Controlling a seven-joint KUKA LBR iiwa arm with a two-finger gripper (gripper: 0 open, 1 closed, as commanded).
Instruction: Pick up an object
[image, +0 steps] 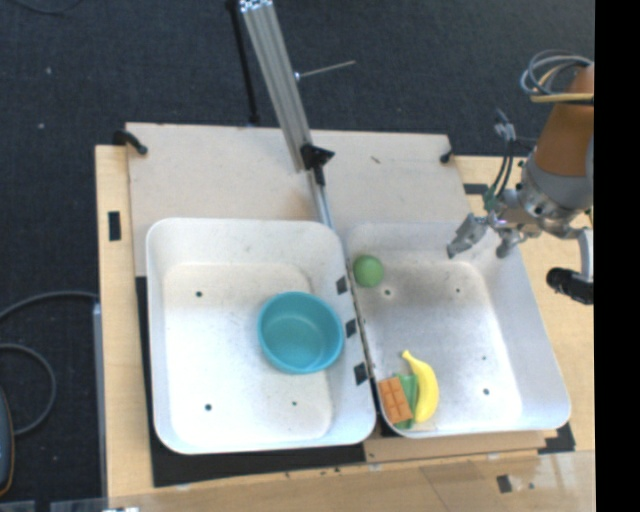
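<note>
On the wooden bench, the right white bin holds a green ball at its far left corner and a banana beside an orange block at its near left corner, while the gripper, fingers spread and empty, hovers over the bin's far right rim.

The arm enters at the view's right as a rounded segment in orange-brown, with a flat pale ring across its top. Below that it narrows into a grey wrist section. Thin pale grey cables loop above the orange part, and more thin wires run down beside the wrist. The gripper is metallic grey, its two fingers slim and light grey
</note>
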